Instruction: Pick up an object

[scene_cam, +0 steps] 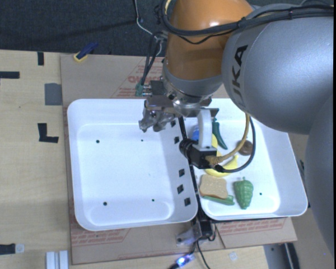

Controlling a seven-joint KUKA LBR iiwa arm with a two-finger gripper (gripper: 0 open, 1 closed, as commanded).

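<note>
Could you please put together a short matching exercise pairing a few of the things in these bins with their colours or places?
Things:
1. bumpy toy vegetable
2. toy sandwich slice
3. metal pincer
4. curved toy banana

Descriptions:
A. yellow
B. above the left bin's far edge
C. green
D. tan, lying in the right bin beside the divider

Pairs: 1-C, 2-D, 3-B, 4-A
</note>
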